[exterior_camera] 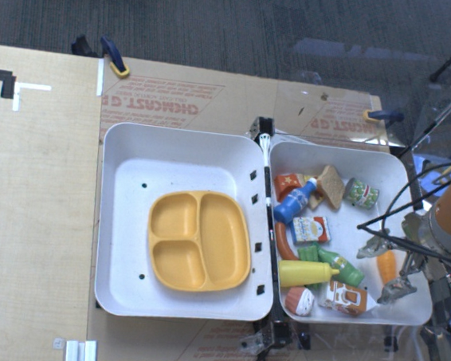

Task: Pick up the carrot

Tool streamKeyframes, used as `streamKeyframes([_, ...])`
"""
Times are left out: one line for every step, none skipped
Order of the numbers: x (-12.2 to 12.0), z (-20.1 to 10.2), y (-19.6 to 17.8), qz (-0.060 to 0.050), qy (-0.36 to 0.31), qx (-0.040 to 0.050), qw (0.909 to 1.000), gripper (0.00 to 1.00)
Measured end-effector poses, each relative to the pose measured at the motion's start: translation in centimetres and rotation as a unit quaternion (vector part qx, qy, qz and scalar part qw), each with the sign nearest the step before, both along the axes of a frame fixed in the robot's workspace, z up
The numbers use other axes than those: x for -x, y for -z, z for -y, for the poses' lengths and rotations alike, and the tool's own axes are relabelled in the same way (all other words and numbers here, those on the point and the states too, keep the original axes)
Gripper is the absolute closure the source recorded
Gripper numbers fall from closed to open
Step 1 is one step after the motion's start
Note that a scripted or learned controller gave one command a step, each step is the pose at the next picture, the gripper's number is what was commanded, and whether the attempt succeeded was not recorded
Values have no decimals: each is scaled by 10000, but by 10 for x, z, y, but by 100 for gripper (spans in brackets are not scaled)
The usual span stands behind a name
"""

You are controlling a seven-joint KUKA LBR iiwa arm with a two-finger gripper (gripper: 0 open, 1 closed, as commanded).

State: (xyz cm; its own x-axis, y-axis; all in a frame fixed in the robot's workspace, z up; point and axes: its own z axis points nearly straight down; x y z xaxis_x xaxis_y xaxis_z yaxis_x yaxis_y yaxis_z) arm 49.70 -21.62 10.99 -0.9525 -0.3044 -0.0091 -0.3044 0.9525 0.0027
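Carrot (387, 266) lies at the right edge of the right bin (388, 162), just right of the green bottle (343, 268). Gripper (388, 269) straddles it, fingers spread, one above-left, one below-right, nothing clamped yet. We judge it best to drop squarely, close across the orange body, and keep clear of the bin wall and the carton (347, 297).

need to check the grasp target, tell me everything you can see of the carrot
The carrot is a small orange piece, smooth and plastic-looking like toy food, with no green top visible. It lies in the right bin near its right wall, to the right of the green bottle. It sits between the gripper's two metal fingers, which flank it above and below. Whether they press it or it is lifted cannot be told.
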Motion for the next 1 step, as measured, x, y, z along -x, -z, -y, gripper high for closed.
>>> streamKeyframes([-1,4,21,-45,-436,14,9990,0])
